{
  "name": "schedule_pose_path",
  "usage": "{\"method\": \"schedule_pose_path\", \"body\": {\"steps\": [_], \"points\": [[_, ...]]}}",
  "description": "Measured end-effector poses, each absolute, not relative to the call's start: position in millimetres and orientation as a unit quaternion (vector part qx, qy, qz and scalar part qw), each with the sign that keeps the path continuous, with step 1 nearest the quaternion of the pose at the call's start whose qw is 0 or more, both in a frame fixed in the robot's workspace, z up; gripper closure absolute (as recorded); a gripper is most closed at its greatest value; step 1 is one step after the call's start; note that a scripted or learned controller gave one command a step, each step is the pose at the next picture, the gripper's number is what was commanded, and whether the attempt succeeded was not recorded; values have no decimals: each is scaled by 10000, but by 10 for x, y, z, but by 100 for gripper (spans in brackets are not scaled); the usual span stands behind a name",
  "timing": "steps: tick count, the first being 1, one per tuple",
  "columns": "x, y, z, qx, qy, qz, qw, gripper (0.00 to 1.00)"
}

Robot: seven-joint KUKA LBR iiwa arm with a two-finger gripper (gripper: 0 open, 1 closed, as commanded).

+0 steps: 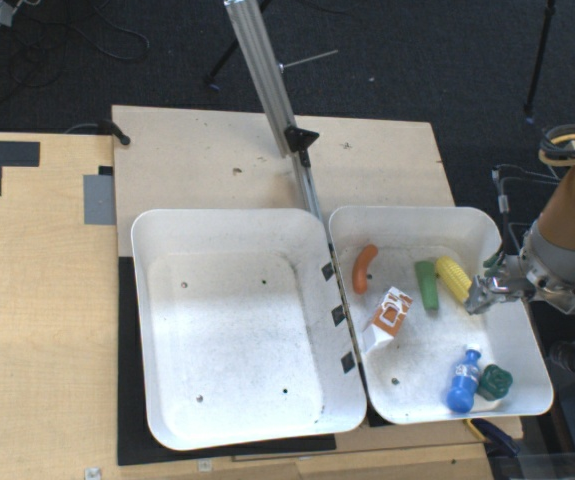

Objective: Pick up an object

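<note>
The right bin [407,223] holds an orange sausage-shaped piece [364,267], a green block [427,284], a yellow corn cob [454,277], a white and orange packet [391,314], a blue bottle [463,381] and a dark green lump [495,381]. My gripper [484,290] hangs at the bin's right side, just right of the corn cob. Nothing shows between its fingers.
The left bin [157,268] lies beside the right one, parted by a rim with black clips [338,314]. A slanted aluminium rail [267,78] rises behind the bins. The grey arm with its orange band [564,218] enters from the right edge.
</note>
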State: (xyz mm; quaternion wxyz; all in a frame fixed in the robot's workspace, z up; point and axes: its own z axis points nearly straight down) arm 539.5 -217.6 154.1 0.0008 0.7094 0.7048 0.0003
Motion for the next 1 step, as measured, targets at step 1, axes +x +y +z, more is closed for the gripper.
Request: {"method": "schedule_pose_path", "body": {"steps": [1], "points": [[5451,-2195,1977,7068,7074,5,11,100]]}}
